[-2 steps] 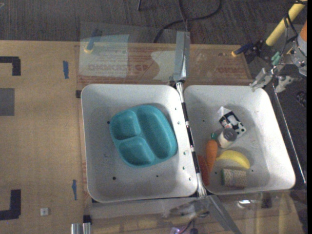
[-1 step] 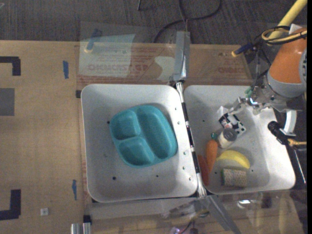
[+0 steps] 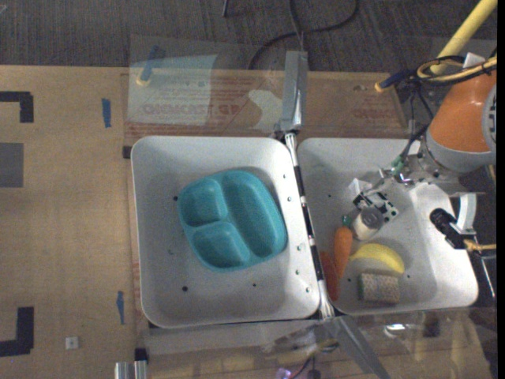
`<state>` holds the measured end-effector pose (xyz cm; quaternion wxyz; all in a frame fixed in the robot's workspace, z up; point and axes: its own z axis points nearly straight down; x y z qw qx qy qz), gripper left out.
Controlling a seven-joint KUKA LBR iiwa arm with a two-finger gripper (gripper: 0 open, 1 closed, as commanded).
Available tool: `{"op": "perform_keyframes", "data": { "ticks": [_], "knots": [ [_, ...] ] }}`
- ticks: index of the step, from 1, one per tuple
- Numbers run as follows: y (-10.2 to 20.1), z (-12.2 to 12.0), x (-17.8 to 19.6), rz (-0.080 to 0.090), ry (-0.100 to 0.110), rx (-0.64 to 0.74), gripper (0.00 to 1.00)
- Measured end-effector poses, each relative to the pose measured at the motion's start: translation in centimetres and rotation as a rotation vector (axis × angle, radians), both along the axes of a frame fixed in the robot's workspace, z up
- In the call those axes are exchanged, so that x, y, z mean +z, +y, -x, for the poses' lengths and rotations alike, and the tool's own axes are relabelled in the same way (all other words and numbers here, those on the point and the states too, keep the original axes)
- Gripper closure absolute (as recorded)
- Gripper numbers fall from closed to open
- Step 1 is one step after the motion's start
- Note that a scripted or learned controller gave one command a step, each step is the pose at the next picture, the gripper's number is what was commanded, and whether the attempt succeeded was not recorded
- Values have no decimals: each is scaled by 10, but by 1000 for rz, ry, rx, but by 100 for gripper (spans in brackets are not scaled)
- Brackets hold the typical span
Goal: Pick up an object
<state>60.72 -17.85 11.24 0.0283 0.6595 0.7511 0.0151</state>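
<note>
The arm (image 3: 465,121) is seen reaching in from the right, and the claw (image 3: 371,215) is lowered into the right bin (image 3: 426,290) — whether it is open or closed cannot be told from this angle. Directly below its tip, an orange carrot (image 3: 342,249) is found, its upper end just beside or touching the claw; contact cannot be confirmed. A yellow banana (image 3: 379,257) is laid just right of the carrot, close under the claw. Below the banana a speckled sponge block (image 3: 379,287) is set, touching it or nearly so. Nothing is seen gripped. Over in the left bin (image 3: 158,290), a teal divided plate (image 3: 231,219) is resting — well apart from the claw. Both bins are carried side by side on the worktop (image 3: 63,251).
</note>
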Motion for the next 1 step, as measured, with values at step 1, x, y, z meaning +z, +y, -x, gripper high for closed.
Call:
{"op": "perform_keyframes", "data": {
  "ticks": [1],
  "knots": [
    [-6,43,-1,1,-1,70,0]
  ]
}}
